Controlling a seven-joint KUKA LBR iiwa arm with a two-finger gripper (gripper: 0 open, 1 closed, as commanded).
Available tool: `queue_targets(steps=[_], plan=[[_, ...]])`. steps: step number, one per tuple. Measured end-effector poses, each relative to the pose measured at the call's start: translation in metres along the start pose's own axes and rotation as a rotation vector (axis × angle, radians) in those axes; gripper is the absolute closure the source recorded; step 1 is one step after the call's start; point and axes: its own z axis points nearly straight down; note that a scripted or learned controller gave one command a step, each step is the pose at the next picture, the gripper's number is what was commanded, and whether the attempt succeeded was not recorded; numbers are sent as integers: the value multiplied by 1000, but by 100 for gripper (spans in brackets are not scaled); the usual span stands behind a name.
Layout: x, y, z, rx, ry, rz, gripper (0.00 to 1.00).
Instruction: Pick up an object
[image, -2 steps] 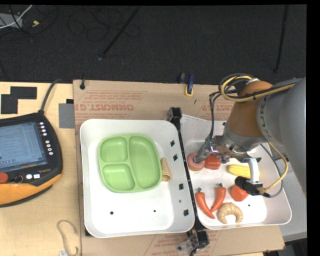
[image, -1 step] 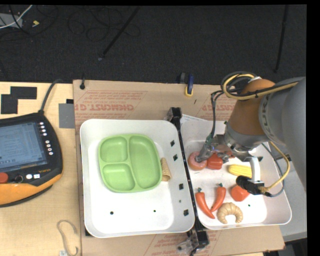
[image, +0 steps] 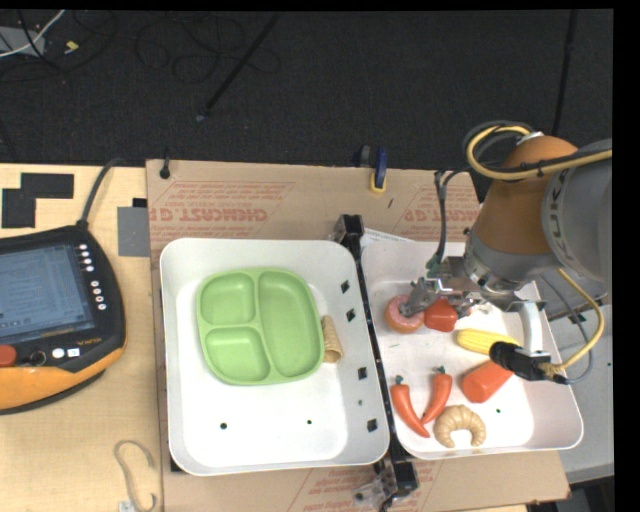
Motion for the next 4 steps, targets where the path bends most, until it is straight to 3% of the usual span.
queue_targets(steps=[1, 2, 4], plan=[[0, 3, -63, -3, -1, -8, 100], [-2, 3, -74, 1, 0, -7, 100], [83, -67, -70, 8, 2, -10, 100]])
